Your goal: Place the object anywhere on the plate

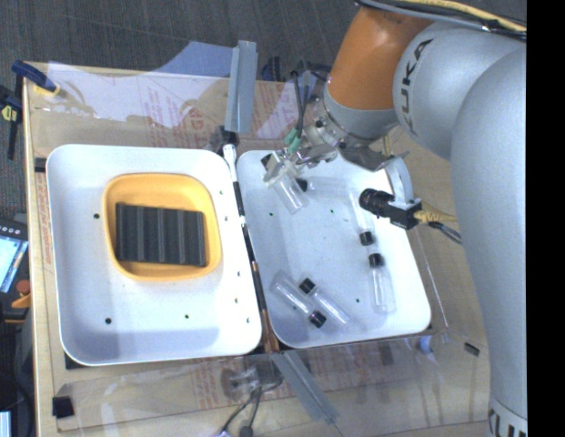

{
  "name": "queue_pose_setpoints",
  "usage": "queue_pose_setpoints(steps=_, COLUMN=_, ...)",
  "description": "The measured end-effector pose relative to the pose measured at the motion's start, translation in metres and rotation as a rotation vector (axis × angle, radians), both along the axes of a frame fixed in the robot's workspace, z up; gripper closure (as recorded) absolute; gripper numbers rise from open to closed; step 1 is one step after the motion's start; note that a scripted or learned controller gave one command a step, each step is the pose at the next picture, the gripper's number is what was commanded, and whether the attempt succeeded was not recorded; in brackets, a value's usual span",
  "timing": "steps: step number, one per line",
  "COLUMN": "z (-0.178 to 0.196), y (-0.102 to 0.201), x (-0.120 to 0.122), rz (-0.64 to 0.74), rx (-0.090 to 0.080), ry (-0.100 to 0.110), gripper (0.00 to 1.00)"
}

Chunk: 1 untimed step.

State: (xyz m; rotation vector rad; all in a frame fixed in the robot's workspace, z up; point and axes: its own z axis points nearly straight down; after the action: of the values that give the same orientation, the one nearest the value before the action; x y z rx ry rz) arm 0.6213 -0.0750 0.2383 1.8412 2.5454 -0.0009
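Ok, biggest first: arm (pixel 464 107) comes in from view's right, wrist bent down over the far corner of the right bin (pixel 341 244). Left bin (pixel 82 321) sits right alongside it, rims nearly touching. In the left bin there's the yellow plate (pixel 159 186), w/ a dark ribbed block (pixel 162 233) taking up most of its middle, so only the rim and a margin are bare.

Gripper (pixel 284 166) is low at the right bin's top-left corner. Just under it lies a clear vial (pixel 287 193), prob my target. It's at the tips or touching, but I can't tell if the gripper is open or closed, or if it has the vial at all. Too much glare and clutter there.

Key relation: the vial's long axis runs diagonal, upper left to lower right in view, and the plate is to view's left of the gripper, across the join btwn bins. Short hop sideways, I reckon, if there's a grip.

Smaller stuff: two more vials (pixel 300 297) near the right bin's front edge, one upright-ish vial (pixel 380 285) at its right side, and a loose black cap (pixel 365 238) above that, all well apart from the gripper
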Motion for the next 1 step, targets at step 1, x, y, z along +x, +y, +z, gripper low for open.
queue_pose_setpoints(steps=1, z=-0.0316, y=0.0590, x=0.0074, rz=0.100, rx=0.001, ry=0.004, gripper=1.00)
